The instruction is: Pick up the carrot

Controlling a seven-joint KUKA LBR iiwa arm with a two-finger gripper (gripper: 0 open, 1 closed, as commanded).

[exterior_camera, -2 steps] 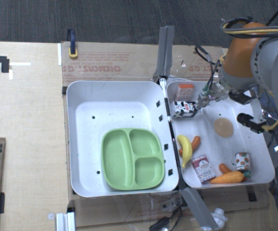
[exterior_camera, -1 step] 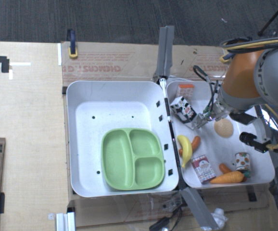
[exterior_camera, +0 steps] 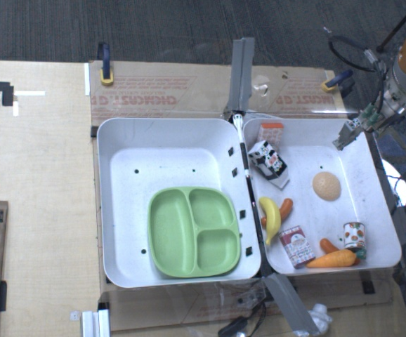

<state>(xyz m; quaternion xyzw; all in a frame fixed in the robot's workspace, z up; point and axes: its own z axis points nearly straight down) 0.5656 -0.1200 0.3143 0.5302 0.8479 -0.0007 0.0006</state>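
I see the gripper (exterior_camera: 346,136) hanging over the far right corner of the right bin (exterior_camera: 371,188), at the upper right of the camera view. Its tip is small and partly lost against the bin rim, so I cannot tell how it is set at the tip. Nothing sits under it on the bin floor there.

Nearest to it in the same bin is a tan egg-shaped ball (exterior_camera: 326,185), well apart from the tip. Further left, against the inner wall, a small black-and-white cow-print carton (exterior_camera: 267,160) lies tilted, with an orange-topped packet (exterior_camera: 271,129) beyond it at the far wall.

The carrot (exterior_camera: 333,259) I am after lies on its side at the near edge of the right bin, pointed end toward the left, well apart from the gripper. A small printed can (exterior_camera: 354,236) stands just beside its thick end, and a red-and-white box (exterior_camera: 297,246) lies at its tip. A short orange piece (exterior_camera: 327,245) rests just behind the carrot. A banana (exterior_camera: 271,218) lies by the inner wall with an orange sausage-shaped item (exterior_camera: 284,208) touching it.

The left bin (exterior_camera: 119,188) holds a green divided plate (exterior_camera: 194,231). Both bins sit on the bench (exterior_camera: 34,153).
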